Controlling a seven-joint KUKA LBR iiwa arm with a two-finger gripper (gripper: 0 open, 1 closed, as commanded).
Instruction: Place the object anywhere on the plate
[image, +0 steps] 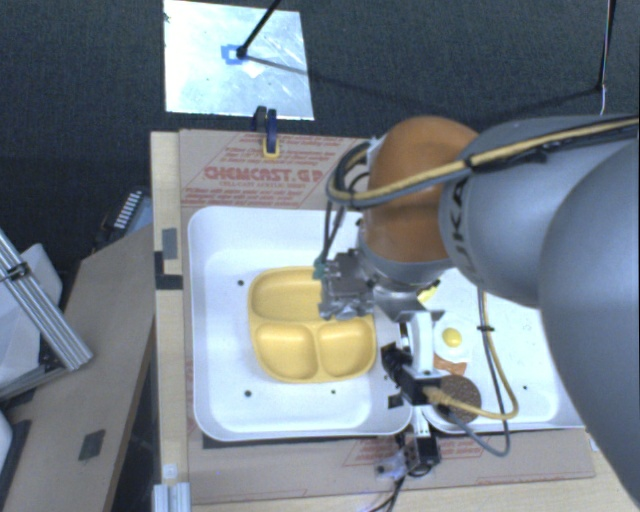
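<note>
Plate (300, 335) first: it is yellow, split into three compartments, and it lies in the middle of the left white bin (215, 300). One long compartment runs across its far side and two smaller ones sit side by side nearer the camera. All three look bare as far as I can see them, though my wrist covers the plate's right edge.

My arm (540, 210) comes in from the right, grey and bulky, with the orange band (415, 190) sitting just above the wrist. My claw (343, 300) hangs over the right rim of the plate, about where the far compartment meets the near right one. The view looks down on the dark block of the wrist, so I cannot tell how my claw stands, nor whether anything is in it.

In the right bin (520, 330), just beside the wall between the two bins, lies a toy fried egg (452, 338), white with a yellow yolk. Nearer the camera from it sits a brown round piece (462, 390), partly behind a black fitting and a yellow cable. Which of these is the object for the plate I cannot tell; both lie apart from the plate.

Both bins rest on a cardboard sheet (260, 172) with red print, spread over the bench.
</note>
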